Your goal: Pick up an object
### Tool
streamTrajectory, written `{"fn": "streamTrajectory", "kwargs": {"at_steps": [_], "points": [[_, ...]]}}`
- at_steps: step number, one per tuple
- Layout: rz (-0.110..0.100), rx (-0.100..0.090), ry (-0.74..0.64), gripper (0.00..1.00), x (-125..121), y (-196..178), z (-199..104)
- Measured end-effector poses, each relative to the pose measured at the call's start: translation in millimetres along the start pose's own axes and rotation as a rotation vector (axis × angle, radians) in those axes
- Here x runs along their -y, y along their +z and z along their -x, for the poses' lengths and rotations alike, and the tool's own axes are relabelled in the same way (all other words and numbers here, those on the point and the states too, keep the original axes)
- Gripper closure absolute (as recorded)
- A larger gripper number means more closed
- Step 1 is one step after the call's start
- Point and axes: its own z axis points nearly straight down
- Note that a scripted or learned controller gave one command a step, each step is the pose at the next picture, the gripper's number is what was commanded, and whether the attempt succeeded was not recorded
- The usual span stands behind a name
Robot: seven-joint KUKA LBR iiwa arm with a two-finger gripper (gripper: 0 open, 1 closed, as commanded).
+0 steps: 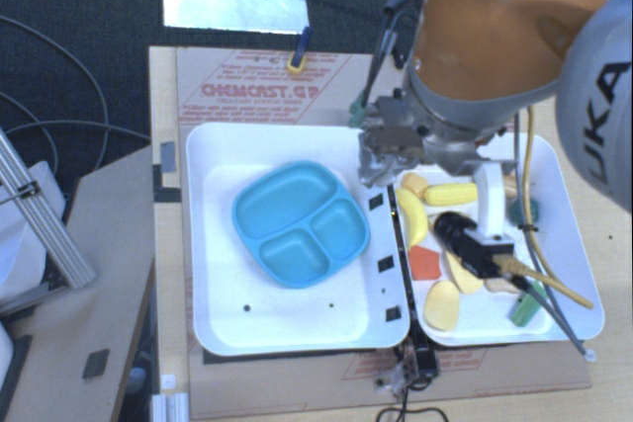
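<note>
My gripper hangs low over the divider between the two bins, at the right bin's far left corner. Just right of it lie several small toy items: a yellow banana, a pale yellow roll, a red-orange flat piece, a yellow oval and a green block. None of them is seen in the gripper's grasp. The arm's bulk hides the far part of the right bin.
A blue divided plate lies in the left bin. Cardboard with red print lies beyond the bins, with a small yellow-and-blue object on it. A metal frame stands at the left.
</note>
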Motion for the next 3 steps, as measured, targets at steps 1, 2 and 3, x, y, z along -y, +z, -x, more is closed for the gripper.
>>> {"fn": "streamTrajectory", "kwargs": {"at_steps": [1,2,3], "points": [[0.002,-0.001,-0.007,1.0,-1,-11,0],[-0.013,0.004,0.012,1.0,-36,113,-12],[-0.008,0.002,0.011,1.0,-94,215,-24]]}}
